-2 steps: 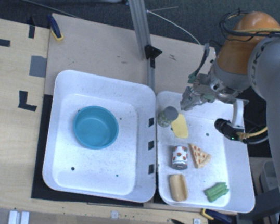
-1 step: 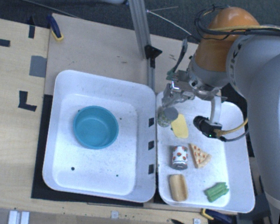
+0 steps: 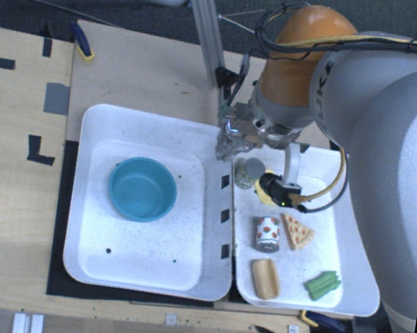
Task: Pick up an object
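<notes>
The right bin (image 3: 358, 260) holds a red-and-white can (image 3: 267, 233), a pizza slice (image 3: 297, 233), a tan bread roll (image 3: 265, 278) and a green toy (image 3: 322, 284). A yellow object (image 3: 268, 194) lies partly hidden under the wrist cabling at the bin's far left. My gripper (image 3: 248, 167) hangs below the orange-banded wrist, over the far left corner of the right bin, close to the divide between the bins and just above the yellow object. The wrist body hides much of it. A blue bowl (image 3: 142, 189) sits upright in the left bin (image 3: 81, 251).
The grey arm (image 3: 386, 135) covers the right side of the scene and the right bin's far edge. A metal pole (image 3: 207, 24) slants down behind the bins. Black markers (image 3: 226, 215) line the ridge between the bins.
</notes>
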{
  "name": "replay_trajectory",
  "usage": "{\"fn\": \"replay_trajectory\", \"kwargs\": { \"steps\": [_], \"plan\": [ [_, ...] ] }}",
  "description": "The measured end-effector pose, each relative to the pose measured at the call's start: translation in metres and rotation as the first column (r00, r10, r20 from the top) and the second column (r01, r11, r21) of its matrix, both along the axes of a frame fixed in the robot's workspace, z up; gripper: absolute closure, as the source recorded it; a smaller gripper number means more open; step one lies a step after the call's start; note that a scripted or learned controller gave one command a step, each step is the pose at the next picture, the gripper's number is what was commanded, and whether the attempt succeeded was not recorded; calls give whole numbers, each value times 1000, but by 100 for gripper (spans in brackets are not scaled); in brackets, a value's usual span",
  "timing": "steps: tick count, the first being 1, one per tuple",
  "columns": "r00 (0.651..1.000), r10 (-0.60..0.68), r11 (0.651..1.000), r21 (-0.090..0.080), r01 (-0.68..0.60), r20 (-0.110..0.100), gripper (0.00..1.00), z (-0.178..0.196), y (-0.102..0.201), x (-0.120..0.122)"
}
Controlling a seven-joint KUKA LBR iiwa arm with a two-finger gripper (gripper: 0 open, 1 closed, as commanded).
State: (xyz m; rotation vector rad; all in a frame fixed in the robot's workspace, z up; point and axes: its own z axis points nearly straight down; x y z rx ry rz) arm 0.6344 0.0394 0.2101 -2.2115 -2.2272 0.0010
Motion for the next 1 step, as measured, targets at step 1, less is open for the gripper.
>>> {"fn": "replay_trajectory", "kwargs": {
  "steps": [1],
  "plan": [
    [1000, 1, 1000, 0, -1, 1, 100, 13, 61, -11]
  ]
}}
